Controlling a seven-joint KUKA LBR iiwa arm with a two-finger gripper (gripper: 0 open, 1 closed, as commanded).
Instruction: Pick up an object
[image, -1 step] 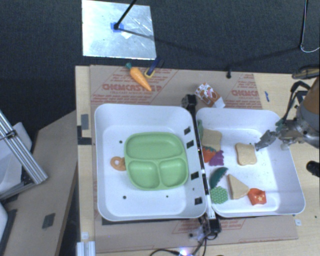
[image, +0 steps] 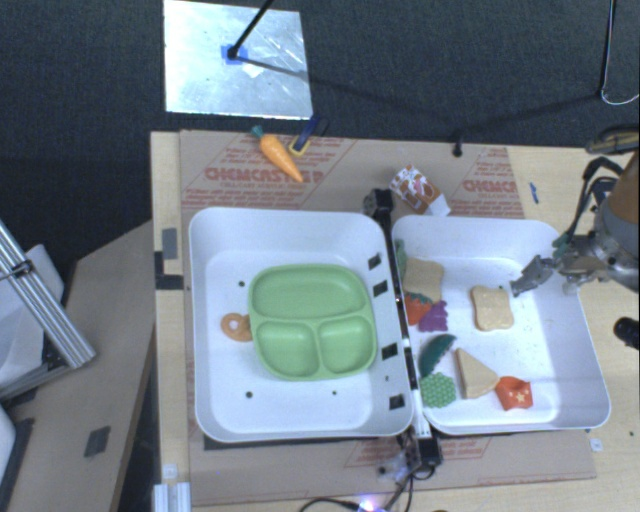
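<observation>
Two white bins (image: 300, 225) are seen on the surface; the claw (image: 532, 276) is held just right of the bread slice (image: 492, 308), its grip state not discernible.

Even overhead light, soft shadows, glare on foil sheet (image: 238, 58), slight blur.

**My bench is a robot lab**

I work in a lab, not a kitchen. My two bins (image: 290, 225) sit on cardboard (image: 340, 165) over a plywood bench (image: 165, 330), with cables (image: 400, 480) trailing at the front edge. The food (image: 492, 308) is toy food. Aluminium framing (image: 40, 310) stands at the left, over dark carpet (image: 80, 100).
</observation>
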